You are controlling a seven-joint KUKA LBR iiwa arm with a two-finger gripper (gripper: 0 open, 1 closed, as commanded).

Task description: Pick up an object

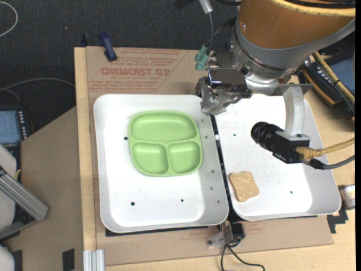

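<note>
Gripper (213,101) at green tray's (166,143) top-right corner; jaws' state unclear. Risk: snags bin rim, misses cracker (243,186).

The grey arm (293,33) comes in from the upper right of the camera view, its broad orange band (299,4) sitting above the wrist and taking up the top right corner. Below the band the grey wrist narrows to a metal mounting block, and the hand (213,101) hangs from it, pointing down near the top of the seam where the two bins meet. A black cylindrical unit juts from a white bracket on the wrist's right side.
</note>
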